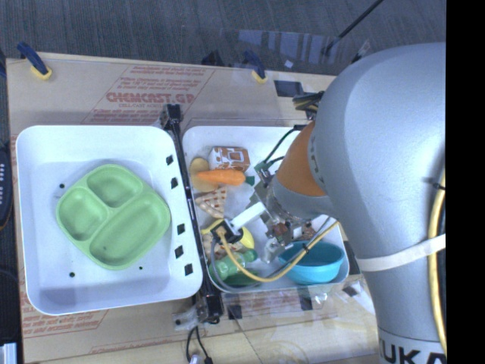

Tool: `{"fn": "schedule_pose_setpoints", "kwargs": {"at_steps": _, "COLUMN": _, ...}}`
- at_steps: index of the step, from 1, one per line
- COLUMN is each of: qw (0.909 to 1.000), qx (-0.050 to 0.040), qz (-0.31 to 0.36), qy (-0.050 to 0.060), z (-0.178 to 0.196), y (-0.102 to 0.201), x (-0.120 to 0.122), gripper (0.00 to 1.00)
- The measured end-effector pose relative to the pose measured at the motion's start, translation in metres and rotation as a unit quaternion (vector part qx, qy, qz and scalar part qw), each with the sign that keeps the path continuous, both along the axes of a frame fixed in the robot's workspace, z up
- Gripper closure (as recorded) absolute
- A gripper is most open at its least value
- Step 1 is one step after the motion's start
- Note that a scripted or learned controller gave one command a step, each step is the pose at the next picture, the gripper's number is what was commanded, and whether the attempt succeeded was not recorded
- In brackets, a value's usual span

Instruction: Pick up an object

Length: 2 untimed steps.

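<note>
The right bin (pixel 198 144) holds several small things. An orange carrot (pixel 220 178) lies near its far left, with a small orange-and-white box (pixel 229 158) just behind it. A tan waffle-like piece (pixel 212 201) sits below the carrot. Nearer the front are a yellow item (pixel 244 241), a green item (pixel 231 270) and a blue bowl (pixel 314 264). My gripper (pixel 282 233) hangs low over the middle of this bin, just above the blue bowl's far rim. The arm's grey body hides the bin's right half.
The left bin (pixel 38 203) holds a light green divided plate (pixel 114 214). A black divider with clips (pixel 182 196) runs between the two bins. Blue clamps (pixel 34 61) hold the cardboard at the bench's far edge.
</note>
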State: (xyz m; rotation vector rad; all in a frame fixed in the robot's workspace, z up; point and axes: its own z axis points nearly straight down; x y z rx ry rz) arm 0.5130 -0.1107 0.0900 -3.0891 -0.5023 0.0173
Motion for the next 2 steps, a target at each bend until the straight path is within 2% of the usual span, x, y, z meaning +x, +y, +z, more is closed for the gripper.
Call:
{"fn": "schedule_pose_setpoints", "kwargs": {"at_steps": 1, "qw": 0.9985, "qx": -0.0009, "qz": -0.055, "qy": -0.003, "z": 0.002, "y": 0.009, "x": 0.064, "gripper": 0.00}}
{"fn": "schedule_pose_setpoints", "kwargs": {"at_steps": 2, "qw": 0.9986, "qx": -0.0015, "qz": -0.054, "qy": -0.001, "z": 0.001, "y": 0.020, "x": 0.053, "gripper": 0.00}}
